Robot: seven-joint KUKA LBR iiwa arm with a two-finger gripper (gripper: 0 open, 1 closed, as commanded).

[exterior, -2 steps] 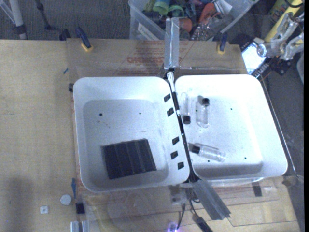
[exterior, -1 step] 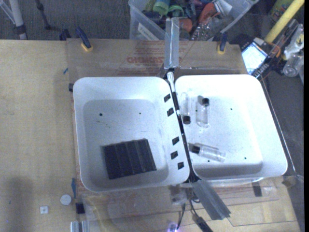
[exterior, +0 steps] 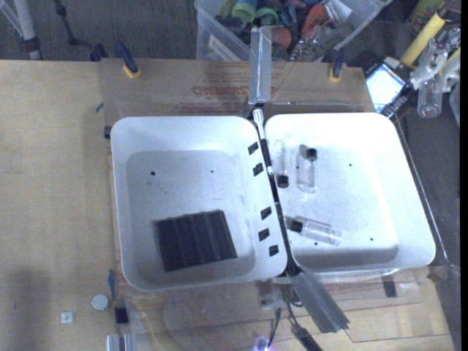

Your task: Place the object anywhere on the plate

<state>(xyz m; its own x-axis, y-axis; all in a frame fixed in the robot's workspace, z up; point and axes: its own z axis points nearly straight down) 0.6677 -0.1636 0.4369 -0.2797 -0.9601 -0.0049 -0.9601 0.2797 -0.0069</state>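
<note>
**Clear bottles wait in the right bin, plate in the left**

In the lower left of the frame, the dark ribbed plate (exterior: pixel 196 240) lies flat in the left bin (exterior: pixel 139 141). Right of centre, the right bin (exterior: pixel 380 145) holds three small clear bottles: one (exterior: pixel 279 165) against the divider, one (exterior: pixel 307 168) just beside it, one (exterior: pixel 314 229) lying lower down. At the upper right edge the gripper (exterior: pixel 433 86) hangs outside the bins (finger spread too blurred to tell). Transparent, rounded bottles could roll or slip during a grasp.
</note>
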